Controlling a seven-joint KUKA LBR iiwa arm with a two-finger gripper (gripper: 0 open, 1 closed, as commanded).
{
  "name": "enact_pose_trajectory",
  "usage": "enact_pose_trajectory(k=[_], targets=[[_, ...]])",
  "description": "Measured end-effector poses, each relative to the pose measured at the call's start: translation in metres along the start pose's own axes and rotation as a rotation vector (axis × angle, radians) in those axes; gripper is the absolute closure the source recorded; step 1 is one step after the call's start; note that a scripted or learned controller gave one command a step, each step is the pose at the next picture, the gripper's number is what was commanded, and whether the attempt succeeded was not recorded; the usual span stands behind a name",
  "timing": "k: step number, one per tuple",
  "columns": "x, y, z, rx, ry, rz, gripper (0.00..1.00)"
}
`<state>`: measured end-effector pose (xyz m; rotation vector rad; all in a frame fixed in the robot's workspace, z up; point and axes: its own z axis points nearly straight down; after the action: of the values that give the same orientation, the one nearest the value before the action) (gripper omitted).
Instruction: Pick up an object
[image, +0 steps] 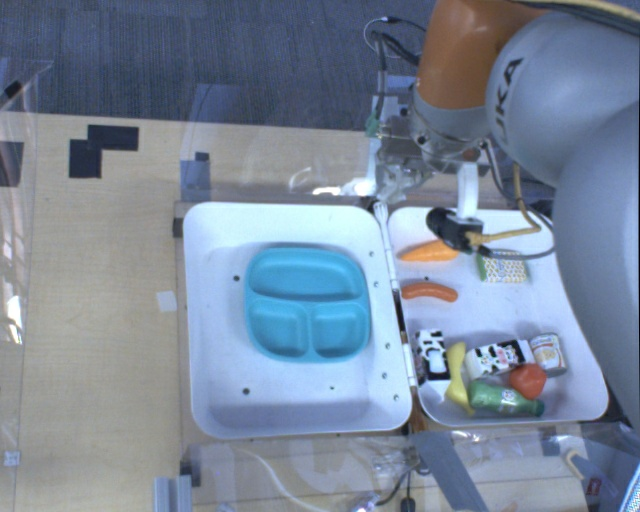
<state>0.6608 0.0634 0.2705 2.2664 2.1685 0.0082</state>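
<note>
While the arm's gripper (393, 185) hangs over the far edge of the bench, just above the point where the two bins meet, nothing is seen in its grasp, and whether it is spread or pressed together cannot be told from this angle.

The left bin (215, 300) carries a blue divided plate (305, 315). The right bin (580, 385) carries every likely target. A carrot (430, 252) lies nearest the gripper at the far end, with a sausage (430, 292) just nearer and a speckled packet (502, 267) to the right. At the near end a black-and-white carton (429, 357), banana (457, 375), milk carton (498, 355), can (546, 352), tomato (528, 380) and green bottle (505, 400) crowd together, several touching.

The pick looks not yet begun. A straight descent from this spot could strike the shared rim rather than any object. The carrot, tapered and rounded, would probably roll or squirt free under an off-centre close. A reach into the near cluster risks shoving neighbours aside or catching two items at once.
</note>
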Motion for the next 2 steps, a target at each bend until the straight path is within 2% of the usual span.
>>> enact_pose_trajectory(k=[2], targets=[[0.003, 0.003, -0.022, -0.007, 0.0, -0.013, 1.0]])
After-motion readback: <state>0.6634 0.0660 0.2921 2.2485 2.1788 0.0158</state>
